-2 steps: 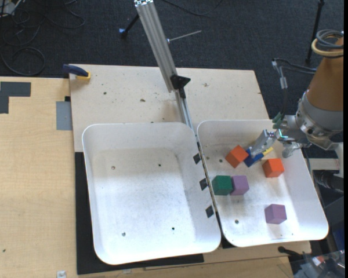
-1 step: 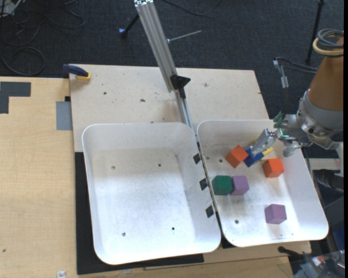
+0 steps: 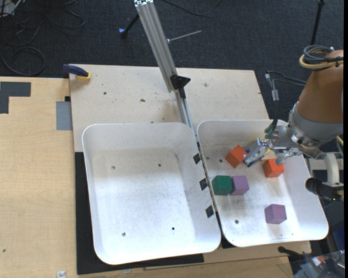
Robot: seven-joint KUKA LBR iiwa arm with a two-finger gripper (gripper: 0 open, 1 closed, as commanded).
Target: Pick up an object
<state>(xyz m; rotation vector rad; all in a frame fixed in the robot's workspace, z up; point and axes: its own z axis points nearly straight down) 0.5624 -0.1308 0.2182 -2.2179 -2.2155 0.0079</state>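
Several blocks lie in the right bin [image 3: 313,227]. One orange block [image 3: 236,155] sits near the bin's middle, and a second orange block [image 3: 272,168] lies to its right. A green block [image 3: 223,185] touches a purple block [image 3: 240,185] below them. Another purple block [image 3: 275,213] rests toward the front right. My gripper [image 3: 257,154] hangs low between the two orange blocks, just right of the first one. I see no block held in it.
The left bin [image 3: 104,138] adjoins the right one along a ridge with black clips [image 3: 204,183]. A slanted aluminium bar [image 3: 162,51] rises behind the bins. A blue and yellow tool [image 3: 76,71] lies at the bench's far left corner.
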